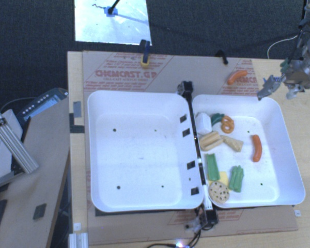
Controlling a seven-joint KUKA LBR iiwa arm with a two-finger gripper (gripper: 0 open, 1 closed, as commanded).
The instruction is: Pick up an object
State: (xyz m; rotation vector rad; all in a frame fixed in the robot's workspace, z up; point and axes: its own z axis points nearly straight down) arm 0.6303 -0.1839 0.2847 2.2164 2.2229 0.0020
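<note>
Beyond the far right corner of the right bin [287,138], my claw [279,84] hangs above the brown board [160,71] that lies on the surface, clear of every object. Its fingers look small and blurred from up here, so I cannot tell how far apart they stand; nothing shows between them.

I take the right bin as my landmark: a shallow white plastic tray with rounded corners and a smooth, slightly glossy floor. Inside it, near its left wall, sit the things I might pick up. At the far left is a white blocky piece [203,122], with a dark green lump [217,118] and an orange pretzel-shaped ring [227,124] just beside it. Nearer the middle lie two tan, bready sticks [211,140] and [233,143], angled toward each other. To their right, alone on bare floor, is a reddish sausage [256,148], long and rounded. Toward the near left corner are a flat green strip [212,167], a ridged green pod [236,179], a yellow bit [223,178] between them, and a round dotted cracker [218,191].

Outside the right bin, just past its far rim, a second orange sausage [237,77] lies on the board. Left of the right bin, touching it, is the left bin [139,149], same white plastic.
</note>
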